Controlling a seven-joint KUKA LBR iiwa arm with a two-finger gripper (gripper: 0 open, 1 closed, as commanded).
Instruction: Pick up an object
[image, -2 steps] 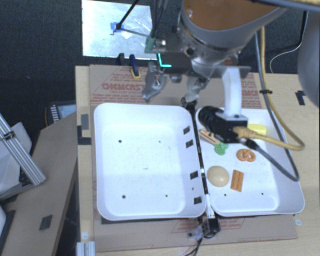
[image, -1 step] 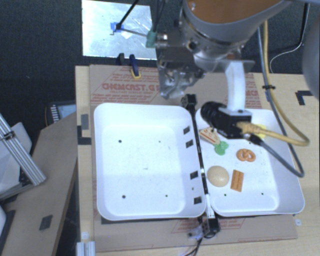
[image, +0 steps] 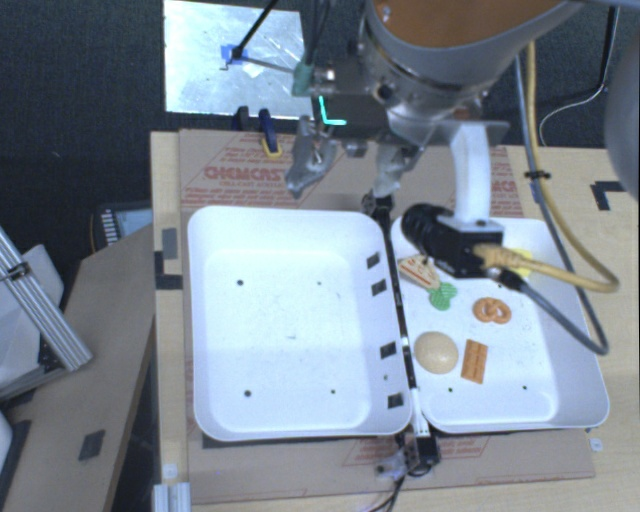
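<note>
You have two bins side by side on the table (image: 120, 300). In the right bin (image: 570, 395), a sandwich wedge (image: 418, 269) lies far left, a leafy piece (image: 442, 295) just near of it, a pretzel (image: 491, 311) to the right, and a round bun (image: 436, 352) and a cracker (image: 474, 361) nearest you. The left bin (image: 285, 320) sits beside it.

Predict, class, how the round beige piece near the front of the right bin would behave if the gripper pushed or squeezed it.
The round beige piece looks domed and smooth, so it would probably roll or skid rather than stay put. Its curved sides might slip from two fingers. It lies close to the orange bar, so a push could well nudge that too.
</note>
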